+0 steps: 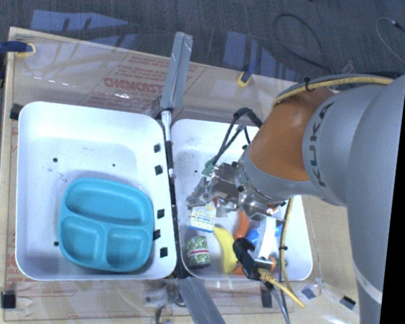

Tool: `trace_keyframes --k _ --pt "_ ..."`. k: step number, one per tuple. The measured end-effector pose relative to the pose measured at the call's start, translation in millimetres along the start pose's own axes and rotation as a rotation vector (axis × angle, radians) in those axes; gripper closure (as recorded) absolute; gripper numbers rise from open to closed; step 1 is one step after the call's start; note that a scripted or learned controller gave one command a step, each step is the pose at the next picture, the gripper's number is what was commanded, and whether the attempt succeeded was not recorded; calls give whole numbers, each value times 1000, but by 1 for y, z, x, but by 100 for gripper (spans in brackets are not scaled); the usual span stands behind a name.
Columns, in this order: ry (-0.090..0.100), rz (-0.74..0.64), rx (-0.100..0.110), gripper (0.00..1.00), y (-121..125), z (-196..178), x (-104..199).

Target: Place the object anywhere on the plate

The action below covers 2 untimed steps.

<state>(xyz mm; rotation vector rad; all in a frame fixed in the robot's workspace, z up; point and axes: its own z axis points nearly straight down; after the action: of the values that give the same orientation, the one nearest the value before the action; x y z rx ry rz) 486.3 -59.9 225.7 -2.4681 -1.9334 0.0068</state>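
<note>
Jaws [209, 195]: grip state unclear | low in right bin [190, 145] | above small can [198, 249]

Two white bins [39, 132], one blue three-compartment plate [107, 224], one small can [197, 250], one banana [224, 245], one small carton [202, 218], one grey arm [349, 152].

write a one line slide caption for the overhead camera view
KUKA arm's gripper reaches into the right bin above a small can and banana; the blue plate sits in the left bin.
</note>
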Motion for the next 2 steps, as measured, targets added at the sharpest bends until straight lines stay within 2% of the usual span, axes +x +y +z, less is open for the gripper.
trace_keyframes --k 1,2 --pt "-1 -165 -2 100 -17 13 75" --pt "-1 -209 -3 100 -23 35 52"
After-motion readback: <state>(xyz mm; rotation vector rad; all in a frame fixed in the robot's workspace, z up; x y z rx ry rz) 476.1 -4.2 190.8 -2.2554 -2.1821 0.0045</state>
